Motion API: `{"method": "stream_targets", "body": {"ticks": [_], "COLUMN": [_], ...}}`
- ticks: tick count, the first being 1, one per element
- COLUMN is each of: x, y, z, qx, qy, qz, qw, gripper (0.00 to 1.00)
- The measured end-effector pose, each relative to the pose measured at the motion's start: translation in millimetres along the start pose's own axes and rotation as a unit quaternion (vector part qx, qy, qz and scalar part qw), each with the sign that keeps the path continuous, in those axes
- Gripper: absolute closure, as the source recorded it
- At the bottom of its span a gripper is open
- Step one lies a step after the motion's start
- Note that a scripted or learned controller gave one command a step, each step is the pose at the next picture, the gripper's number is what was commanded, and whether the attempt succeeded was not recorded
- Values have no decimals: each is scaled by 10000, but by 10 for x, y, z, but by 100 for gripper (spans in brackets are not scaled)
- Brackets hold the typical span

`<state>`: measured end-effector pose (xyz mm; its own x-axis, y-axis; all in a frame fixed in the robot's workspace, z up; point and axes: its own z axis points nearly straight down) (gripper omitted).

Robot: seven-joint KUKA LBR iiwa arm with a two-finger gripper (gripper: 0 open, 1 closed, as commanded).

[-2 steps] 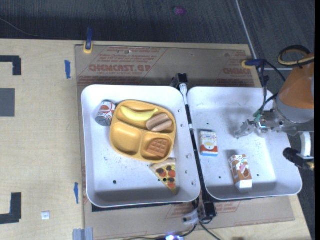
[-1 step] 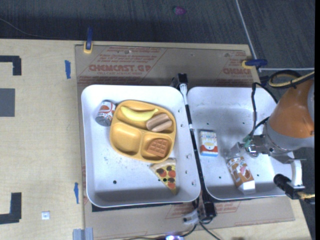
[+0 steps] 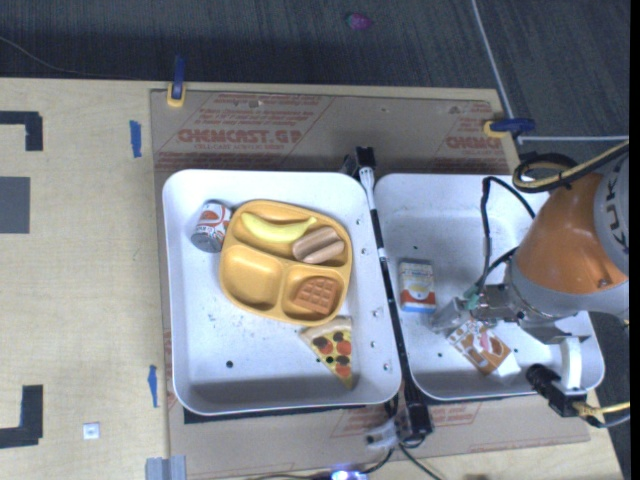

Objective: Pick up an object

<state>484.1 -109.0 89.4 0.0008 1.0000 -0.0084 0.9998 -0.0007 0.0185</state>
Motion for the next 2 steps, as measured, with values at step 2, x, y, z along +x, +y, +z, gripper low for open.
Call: {"method": "stream_targets", "body": {"ticks": [2], "x": [637], "y": [85], "z": [-959], "qx": [86], "qy": [45], "qz": [-11], "qw": [10000], "gripper": [100]}}
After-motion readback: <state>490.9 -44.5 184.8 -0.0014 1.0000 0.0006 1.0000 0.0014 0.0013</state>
